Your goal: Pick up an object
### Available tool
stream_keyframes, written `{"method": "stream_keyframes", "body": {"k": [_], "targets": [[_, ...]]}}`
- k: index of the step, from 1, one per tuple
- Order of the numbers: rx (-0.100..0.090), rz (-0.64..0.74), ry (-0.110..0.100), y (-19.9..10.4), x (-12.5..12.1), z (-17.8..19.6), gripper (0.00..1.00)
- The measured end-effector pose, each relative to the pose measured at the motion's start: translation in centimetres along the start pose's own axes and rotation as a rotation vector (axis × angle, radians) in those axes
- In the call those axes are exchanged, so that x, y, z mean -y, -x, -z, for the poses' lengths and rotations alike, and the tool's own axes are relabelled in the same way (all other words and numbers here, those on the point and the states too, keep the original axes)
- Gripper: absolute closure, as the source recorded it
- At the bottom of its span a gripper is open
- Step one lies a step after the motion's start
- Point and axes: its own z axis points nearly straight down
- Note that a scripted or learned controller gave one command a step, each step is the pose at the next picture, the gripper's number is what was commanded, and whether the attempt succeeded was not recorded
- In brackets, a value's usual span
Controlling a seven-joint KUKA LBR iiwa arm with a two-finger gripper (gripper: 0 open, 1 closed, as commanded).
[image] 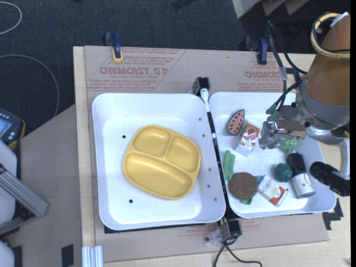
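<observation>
The gripper (pixel 276 133) hangs low over the right bin (pixel 317 204), above a green item (pixel 288 144); the finger opening cannot be determined. This bin also holds a watermelon slice (pixel 236 122) with its long axis running near-left to far-right, a small carton (pixel 248 138), a brown disc (pixel 243 185) and a can (pixel 302 184). The left bin (pixel 105 149) holds a yellow divided plate (pixel 161 161).

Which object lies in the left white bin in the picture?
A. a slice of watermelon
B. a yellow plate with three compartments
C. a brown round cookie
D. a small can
B: the yellow divided plate lies alone in the middle of the left bin, while the watermelon slice, the can and the brown round piece are all in the right bin.
</observation>
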Motion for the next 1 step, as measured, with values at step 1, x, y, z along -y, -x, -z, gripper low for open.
{"method": "stream_keyframes", "body": {"k": [1], "targets": [[-0.003,0.012,0.003,-4.86,-0.07,-2.28,1.00]]}}
